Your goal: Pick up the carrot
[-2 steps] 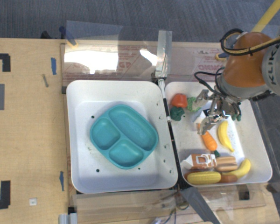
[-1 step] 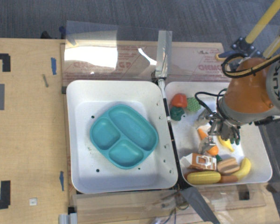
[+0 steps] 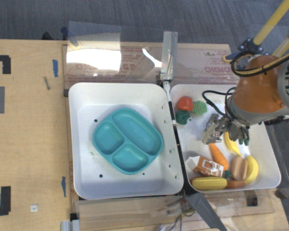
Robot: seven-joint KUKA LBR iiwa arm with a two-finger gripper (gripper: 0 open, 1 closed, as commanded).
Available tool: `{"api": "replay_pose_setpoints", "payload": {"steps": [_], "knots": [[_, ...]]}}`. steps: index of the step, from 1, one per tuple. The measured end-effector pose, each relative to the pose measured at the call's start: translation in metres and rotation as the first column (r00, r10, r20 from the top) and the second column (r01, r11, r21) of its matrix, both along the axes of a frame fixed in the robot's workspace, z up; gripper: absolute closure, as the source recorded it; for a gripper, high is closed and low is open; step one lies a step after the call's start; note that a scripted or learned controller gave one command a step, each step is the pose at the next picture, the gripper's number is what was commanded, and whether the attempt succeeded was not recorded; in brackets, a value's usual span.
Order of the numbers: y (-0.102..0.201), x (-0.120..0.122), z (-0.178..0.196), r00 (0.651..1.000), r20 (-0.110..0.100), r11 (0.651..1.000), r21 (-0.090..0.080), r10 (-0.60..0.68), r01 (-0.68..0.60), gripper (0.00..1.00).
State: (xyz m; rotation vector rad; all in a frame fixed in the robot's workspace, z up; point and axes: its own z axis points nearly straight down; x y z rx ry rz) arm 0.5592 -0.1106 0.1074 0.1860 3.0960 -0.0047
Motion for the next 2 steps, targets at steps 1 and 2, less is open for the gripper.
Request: {"api": "replay_pose_setpoints", "payload": {"steps": [1, 2], "knots": [[0.010, -0.072, -0.017, 1.000, -0.012, 1.000, 0.002, -0.011, 0.011, 1.00], [-0.048, -0.052, -0.018, 0.870, -0.027, 0.870, -0.003, 0.492, -0.493, 1.00]]}}
